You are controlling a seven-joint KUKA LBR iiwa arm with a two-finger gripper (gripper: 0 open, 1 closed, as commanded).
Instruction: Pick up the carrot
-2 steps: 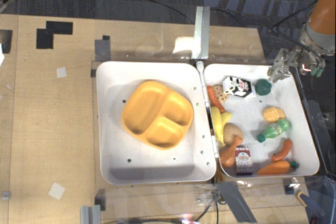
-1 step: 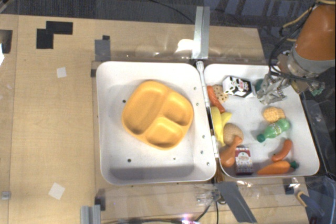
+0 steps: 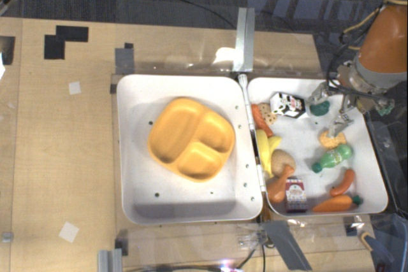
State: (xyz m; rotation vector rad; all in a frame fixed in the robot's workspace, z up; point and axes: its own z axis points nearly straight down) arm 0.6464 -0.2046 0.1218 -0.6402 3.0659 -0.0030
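While the gripper (image 3: 333,106) hangs spread and empty at the right bin's (image 3: 377,156) far side, the carrot (image 3: 336,203) lies by the near wall, where the crowding sausage (image 3: 342,182) risks a mistaken grab.

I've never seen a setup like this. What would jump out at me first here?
Likely the big yellow divided plate, sitting alone in the left white bin. Next, the right bin, crowded with toy food: a carrot along its near edge, a green bottle, a banana. Then the grey and orange arm reaching in over that bin's far right corner.
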